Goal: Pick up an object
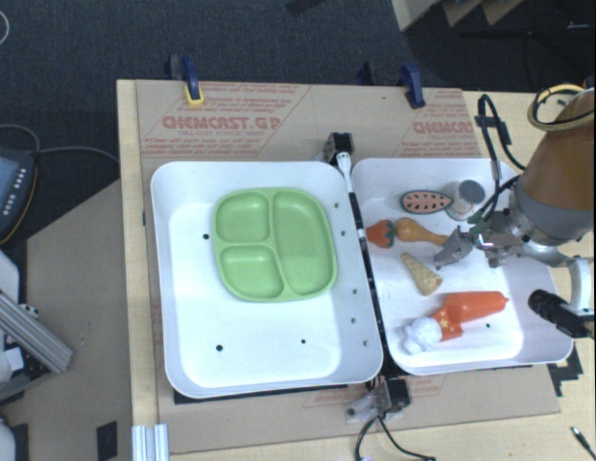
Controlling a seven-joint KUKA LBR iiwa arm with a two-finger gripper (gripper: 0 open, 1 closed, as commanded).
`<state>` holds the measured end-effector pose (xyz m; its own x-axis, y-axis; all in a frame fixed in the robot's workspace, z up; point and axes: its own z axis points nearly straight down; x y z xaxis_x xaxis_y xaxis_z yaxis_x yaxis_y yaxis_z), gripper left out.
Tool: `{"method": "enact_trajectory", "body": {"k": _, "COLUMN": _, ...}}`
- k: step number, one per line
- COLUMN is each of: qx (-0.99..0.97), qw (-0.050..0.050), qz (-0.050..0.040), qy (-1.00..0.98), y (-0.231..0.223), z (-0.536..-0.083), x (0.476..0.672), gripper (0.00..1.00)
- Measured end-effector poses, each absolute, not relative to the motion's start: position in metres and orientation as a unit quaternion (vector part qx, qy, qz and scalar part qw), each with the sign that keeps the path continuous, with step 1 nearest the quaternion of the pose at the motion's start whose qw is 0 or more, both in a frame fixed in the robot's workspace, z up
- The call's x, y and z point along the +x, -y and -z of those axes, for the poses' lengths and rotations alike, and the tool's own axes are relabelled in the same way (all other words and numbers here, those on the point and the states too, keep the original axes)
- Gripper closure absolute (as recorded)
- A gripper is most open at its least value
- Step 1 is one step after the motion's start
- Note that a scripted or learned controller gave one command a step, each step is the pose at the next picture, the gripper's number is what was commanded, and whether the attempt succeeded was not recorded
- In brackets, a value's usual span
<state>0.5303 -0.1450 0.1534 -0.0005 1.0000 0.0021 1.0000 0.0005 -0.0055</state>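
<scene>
Dark gray carpet floor [115, 22] w/ tan paper-covered bench [144, 257], blue clamps [411, 84] at back edge.

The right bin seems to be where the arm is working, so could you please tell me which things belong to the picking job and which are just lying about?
Job:
gripper
drumstick toy
cone
carrot toy
watermelon slice
small can

Lying about:
green divided plate in the left bin
blue clamps

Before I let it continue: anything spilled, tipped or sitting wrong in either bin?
Nothing stands out. The green divided plate lies flat in the left bin. The toy foods, including the orange carrot and the cone, lie loose inside the right bin, none over its rim.
</scene>
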Motion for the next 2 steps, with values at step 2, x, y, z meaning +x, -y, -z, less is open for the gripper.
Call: {"method": "enact_trajectory", "body": {"k": 2, "qx": -0.707, "qw": 0.002, "qz": -0.0008, "qy": 0.707, "y": 0.150, "z": -0.083, "x": 0.527, "gripper": 0.00}}
